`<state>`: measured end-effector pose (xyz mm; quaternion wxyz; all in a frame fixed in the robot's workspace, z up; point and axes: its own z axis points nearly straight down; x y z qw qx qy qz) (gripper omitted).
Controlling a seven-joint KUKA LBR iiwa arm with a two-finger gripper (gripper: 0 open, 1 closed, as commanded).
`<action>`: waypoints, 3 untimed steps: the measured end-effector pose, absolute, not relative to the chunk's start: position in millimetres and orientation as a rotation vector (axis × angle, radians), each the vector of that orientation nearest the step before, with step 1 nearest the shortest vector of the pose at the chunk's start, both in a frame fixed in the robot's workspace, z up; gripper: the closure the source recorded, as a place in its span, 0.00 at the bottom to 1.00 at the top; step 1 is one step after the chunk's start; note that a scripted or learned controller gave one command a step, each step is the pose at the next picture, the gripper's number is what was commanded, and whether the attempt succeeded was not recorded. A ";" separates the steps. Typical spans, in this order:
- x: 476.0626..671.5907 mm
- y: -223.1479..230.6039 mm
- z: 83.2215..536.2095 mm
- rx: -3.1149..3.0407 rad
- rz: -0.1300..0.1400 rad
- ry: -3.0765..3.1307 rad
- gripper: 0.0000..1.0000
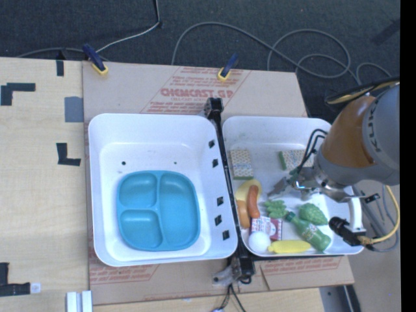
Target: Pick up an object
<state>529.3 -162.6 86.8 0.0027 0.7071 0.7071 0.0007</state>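
Observation:
My gripper [285, 186] hangs low in the middle of the right bin [273, 127], below the arm's orange band [348, 135]. It is just above a green leafy piece [275, 208], and nothing visible hangs from it. Left of it lie a yellow piece [249, 188] and an orange sausage-shaped piece [252, 204]. Along the bin's front lie a red and white carton [265, 226], a white egg [259, 242], a yellow corn-like piece [289, 246], a green bottle [311, 233] and a green bumpy vegetable [314, 213].
A patterned square block [242, 163] and a small green stick [283, 159] lie further back in the right bin. The left bin [104, 135] holds a blue divided plate [158, 210]. A black divider [221, 174] separates the bins. Cables trail behind the bench.

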 end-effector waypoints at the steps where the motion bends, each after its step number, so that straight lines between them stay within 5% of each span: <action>1: 623.1 -136.2 86.4 2.217 0.002 2.222 0.00; 2: 558.7 -142.1 170.6 2.220 -0.001 2.222 0.00; 3: 530.2 -109.8 143.5 2.221 -0.002 2.225 0.00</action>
